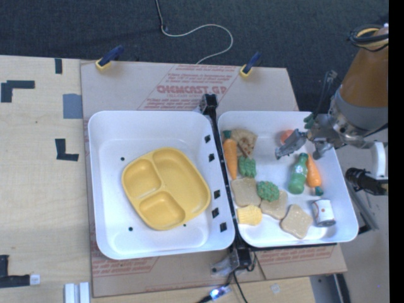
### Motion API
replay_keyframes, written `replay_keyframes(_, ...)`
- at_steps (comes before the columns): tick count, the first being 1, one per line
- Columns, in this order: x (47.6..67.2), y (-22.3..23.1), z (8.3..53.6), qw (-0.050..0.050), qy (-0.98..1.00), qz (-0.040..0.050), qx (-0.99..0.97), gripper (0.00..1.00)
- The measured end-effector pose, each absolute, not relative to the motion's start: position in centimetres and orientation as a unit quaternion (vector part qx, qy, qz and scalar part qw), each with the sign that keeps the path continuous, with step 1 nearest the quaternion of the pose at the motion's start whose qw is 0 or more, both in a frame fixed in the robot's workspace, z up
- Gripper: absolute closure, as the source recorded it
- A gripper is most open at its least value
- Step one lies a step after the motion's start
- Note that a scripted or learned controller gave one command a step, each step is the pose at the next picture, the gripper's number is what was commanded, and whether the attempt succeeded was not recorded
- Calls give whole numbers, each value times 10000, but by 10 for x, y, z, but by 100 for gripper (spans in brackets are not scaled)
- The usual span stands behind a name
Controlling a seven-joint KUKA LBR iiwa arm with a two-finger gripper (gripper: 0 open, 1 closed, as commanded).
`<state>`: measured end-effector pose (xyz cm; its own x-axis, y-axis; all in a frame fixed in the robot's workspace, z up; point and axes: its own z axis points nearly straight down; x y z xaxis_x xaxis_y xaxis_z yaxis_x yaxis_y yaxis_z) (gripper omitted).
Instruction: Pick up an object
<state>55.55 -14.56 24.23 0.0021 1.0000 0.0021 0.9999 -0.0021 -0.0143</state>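
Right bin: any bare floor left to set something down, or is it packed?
Right bin: bare white between the cookie by the divider and the gripper, running back to the far wall. Crowded along the divider, carrot to corn, and along the near edge. Left bin: floor bare around the yellow tray.

Red printing runs across the cardboard sheet (pixel 189 90) under the bins, at the upper middle of the frame; its largest line seems to read "CHEMCAST GP", though blurred. The smaller red lines around it are illegible.
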Motion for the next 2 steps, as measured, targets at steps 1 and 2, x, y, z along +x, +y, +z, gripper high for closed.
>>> replay_keyframes(1, 558, -145, 249, 7, -7075, 7, -7067, 0)
replay_keyframes(2, 560, -147, 185, 25, -7075, 22, -7067, 0)
